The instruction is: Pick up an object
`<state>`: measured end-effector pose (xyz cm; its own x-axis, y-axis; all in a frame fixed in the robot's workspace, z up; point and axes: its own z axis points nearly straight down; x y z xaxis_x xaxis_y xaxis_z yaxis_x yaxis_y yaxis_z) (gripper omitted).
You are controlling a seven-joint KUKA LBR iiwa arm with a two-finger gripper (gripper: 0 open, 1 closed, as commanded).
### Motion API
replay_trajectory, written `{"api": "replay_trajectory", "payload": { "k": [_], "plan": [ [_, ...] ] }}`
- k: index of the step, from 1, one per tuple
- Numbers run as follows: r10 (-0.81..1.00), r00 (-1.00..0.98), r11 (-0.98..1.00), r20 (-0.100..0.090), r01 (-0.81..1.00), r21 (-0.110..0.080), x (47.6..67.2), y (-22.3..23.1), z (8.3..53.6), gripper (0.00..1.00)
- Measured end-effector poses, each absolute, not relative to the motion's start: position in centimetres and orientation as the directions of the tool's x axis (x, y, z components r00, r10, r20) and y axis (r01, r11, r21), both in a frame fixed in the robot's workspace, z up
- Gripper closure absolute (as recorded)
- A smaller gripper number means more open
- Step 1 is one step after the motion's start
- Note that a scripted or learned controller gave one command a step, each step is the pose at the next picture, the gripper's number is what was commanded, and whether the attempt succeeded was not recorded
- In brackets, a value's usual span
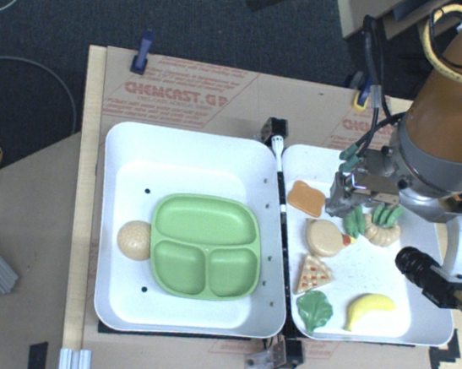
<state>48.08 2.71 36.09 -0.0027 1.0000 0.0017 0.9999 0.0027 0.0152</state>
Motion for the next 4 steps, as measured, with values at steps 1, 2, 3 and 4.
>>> {"api": "replay_trajectory", "payload": {
  "k": [1, 2, 3, 4],
  "plan": [
    [1.000, -0.002, 0.002, 0.001, 1.000, -0.007, 47.9, 5.2, 28.5, 1.00],
    [1.000, -0.001, 0.001, 0.001, 1.000, 0.009, 48.0, 4.5, 35.9, 1.00],
    [1.000, -0.004, 0.004, -0.001, 1.000, -0.016, 50.5, 11.8, 14.7, 1.00],
    [1.000, -0.007, 0.007, 0.008, 1.000, 0.019, 51.7, 15.8, 32.3, 1.00]
  ]
}}
